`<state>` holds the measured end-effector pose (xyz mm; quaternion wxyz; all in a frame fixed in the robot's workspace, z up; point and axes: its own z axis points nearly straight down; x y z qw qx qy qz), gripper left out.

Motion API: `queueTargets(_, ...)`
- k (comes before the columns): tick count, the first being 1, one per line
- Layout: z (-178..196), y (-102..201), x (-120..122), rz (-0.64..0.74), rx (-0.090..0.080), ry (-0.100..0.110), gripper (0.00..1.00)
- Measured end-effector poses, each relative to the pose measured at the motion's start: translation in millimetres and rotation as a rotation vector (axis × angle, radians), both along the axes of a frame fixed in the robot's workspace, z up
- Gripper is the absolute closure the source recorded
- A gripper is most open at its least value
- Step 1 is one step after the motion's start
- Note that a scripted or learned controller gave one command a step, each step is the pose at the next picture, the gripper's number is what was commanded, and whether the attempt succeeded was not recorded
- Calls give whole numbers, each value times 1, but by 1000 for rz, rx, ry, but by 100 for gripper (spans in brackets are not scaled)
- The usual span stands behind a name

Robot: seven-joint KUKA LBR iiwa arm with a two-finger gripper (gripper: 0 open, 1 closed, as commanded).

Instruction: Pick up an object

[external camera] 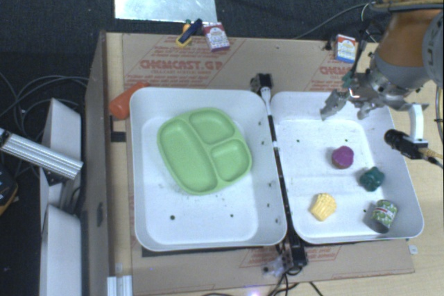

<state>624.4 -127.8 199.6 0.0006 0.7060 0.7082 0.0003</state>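
While our gripper (345,102) hangs over the far edge of the right bin (298,218), its fingers look spread apart with nothing between them. Nearest to it in that bin, we see a purple ball (342,157) lying well apart from the fingertips. Beyond that sit a teal toy (372,179), a yellow piece of corn (322,206) and a small can (381,215) by the near right corner. We find a green divided plate (204,150) resting in the left bin (152,225).
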Motion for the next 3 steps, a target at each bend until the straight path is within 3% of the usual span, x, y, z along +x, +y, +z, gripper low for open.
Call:
queueTargets(1,-115,-33,-7,-2,-1,-1,0)
queueTargets(2,-112,-34,-47,-2,0,0,0)
queueTargets(3,-101,-33,-46,0,0,-2,100)
